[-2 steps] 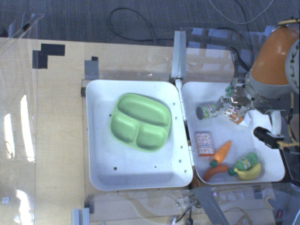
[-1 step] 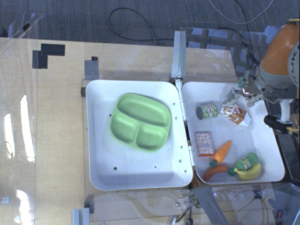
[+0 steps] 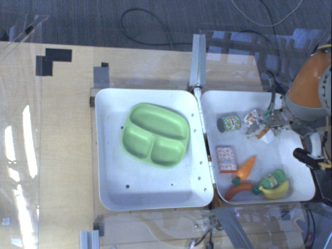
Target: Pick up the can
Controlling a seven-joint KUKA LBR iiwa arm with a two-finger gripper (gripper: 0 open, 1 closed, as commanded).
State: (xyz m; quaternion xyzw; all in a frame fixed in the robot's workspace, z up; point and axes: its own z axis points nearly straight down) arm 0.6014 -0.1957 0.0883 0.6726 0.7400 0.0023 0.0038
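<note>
The can point(image 3: 229, 122) lies on its side in the upper left part of the right bin point(image 3: 306, 191); it is small, with a green label and a pale end facing left. My gripper point(image 3: 266, 124) reaches in from the right and hovers low over the upper middle of that bin, about a can's length to the right of the can. A crumpled white wrapper point(image 3: 252, 118) lies between the can and the gripper. Nothing is seen held.
The right bin also holds a small pink box point(image 3: 225, 158), a carrot point(image 3: 245, 168), a red sausage point(image 3: 237, 190), a green bottle point(image 3: 272, 179) and a banana point(image 3: 275, 191). In the left bin point(image 3: 111, 191) rests a green divided plate point(image 3: 155, 134).
</note>
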